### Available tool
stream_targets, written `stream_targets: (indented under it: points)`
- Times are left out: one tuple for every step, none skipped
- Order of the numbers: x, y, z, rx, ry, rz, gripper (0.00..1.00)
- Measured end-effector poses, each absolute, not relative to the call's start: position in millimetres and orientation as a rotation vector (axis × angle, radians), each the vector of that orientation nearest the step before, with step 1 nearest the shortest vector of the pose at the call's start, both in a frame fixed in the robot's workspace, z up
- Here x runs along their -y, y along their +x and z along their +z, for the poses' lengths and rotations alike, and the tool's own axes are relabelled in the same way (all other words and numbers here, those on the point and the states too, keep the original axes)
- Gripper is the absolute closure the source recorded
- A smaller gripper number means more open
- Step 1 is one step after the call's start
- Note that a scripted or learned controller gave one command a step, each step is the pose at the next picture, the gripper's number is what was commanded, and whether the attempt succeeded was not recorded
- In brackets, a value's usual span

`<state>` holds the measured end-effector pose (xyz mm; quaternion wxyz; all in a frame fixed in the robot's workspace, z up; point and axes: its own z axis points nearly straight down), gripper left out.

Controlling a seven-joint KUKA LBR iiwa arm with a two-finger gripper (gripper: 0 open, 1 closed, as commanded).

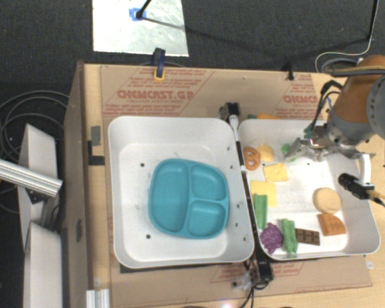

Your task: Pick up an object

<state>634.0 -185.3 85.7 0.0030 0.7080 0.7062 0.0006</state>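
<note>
Nothing lifted yet.
Tool (306, 147) low over right bin (372, 236), grip unreadable; toy food (276, 172) lying untouched.

The two white bins (179, 133) look like smooth, faintly glossy plastic; the blue divided tray (188, 197) has the same moulded plastic sheen. The tabletop (179, 88) is matt brown cardboard with red print; the floor (38, 37) looks like dark, rough carpet.
</note>
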Motion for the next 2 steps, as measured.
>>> stream_targets:
  points:
    - [77.2,597.6,83.9,-2.238,2.211,0.004,0.0]
    - [84.8,672.6,86.1,-2.224,2.208,0.009,0.0]
